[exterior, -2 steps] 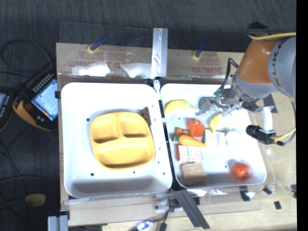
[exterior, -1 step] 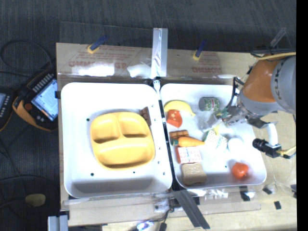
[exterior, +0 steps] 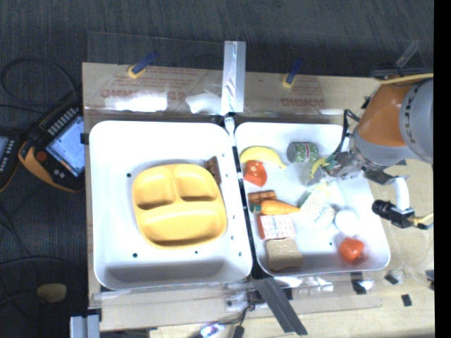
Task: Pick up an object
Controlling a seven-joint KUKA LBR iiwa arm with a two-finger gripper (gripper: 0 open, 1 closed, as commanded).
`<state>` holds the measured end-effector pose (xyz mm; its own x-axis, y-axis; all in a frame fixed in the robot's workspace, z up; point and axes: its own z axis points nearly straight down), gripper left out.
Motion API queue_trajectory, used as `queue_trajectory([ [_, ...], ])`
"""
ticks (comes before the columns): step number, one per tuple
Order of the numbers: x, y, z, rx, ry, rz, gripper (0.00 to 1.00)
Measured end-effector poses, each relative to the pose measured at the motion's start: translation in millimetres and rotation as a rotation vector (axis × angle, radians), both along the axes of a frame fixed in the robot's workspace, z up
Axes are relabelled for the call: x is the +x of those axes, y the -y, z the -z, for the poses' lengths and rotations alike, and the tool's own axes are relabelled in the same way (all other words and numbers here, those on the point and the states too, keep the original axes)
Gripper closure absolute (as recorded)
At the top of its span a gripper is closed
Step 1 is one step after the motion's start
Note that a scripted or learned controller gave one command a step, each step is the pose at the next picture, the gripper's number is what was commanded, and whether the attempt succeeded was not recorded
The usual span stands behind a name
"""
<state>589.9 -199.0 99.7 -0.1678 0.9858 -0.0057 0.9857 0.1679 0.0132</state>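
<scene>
Orange-banded arm [exterior: 394,122] sets its pincer [exterior: 337,164] right of the can [exterior: 303,151]; pincer's opening, I cannot tell.

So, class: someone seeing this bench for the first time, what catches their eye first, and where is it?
The big yellow divided tray in the left bin stands out first. Next, the right bin is crowded with small toy foods, such as an orange carrot and a red tomato. The arm's orange band shows at the right.

Bright even overhead light, white bins [exterior: 99,259] slightly washed out, soft faint shadows, mildly grainy, dim carpet edges
</scene>
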Motion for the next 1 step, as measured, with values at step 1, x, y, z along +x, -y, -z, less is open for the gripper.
queue_trajectory([
  [1, 1.0, -55.5, -80.5, 0.004, -0.015, 0.174, 1.0],
])
